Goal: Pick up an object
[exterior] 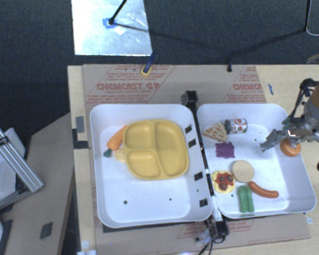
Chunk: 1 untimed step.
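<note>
We see two bins of smooth, slightly glossy white plastic resting on a matt cardboard sheet printed in red. Inside the left bin, the yellow divided plate looks like smooth matt plastic. Beyond the cardboard, a shiny foil-like square lies on dark, rough carpet.

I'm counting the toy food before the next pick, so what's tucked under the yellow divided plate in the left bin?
A carrot pokes out from under the yellow plate's left edge, with a pale piece just below it. Anything further beneath the plate is covered.
</note>
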Tool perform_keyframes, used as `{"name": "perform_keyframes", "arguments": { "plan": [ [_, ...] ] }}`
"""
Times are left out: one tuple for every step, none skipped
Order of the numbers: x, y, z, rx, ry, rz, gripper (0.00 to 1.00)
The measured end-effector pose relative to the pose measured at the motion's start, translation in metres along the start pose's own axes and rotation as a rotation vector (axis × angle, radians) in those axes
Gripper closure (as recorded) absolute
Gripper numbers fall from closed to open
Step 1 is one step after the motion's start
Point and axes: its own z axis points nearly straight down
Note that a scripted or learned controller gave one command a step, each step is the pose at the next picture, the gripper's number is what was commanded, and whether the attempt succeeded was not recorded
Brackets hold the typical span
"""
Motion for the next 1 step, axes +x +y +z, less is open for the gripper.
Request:
{"name": "perform_keyframes", "arguments": {
  "plan": [
    [0.0005, 0.0032, -0.0074, -0.013, -0.003, -0.004, 0.00]
  ]
}}
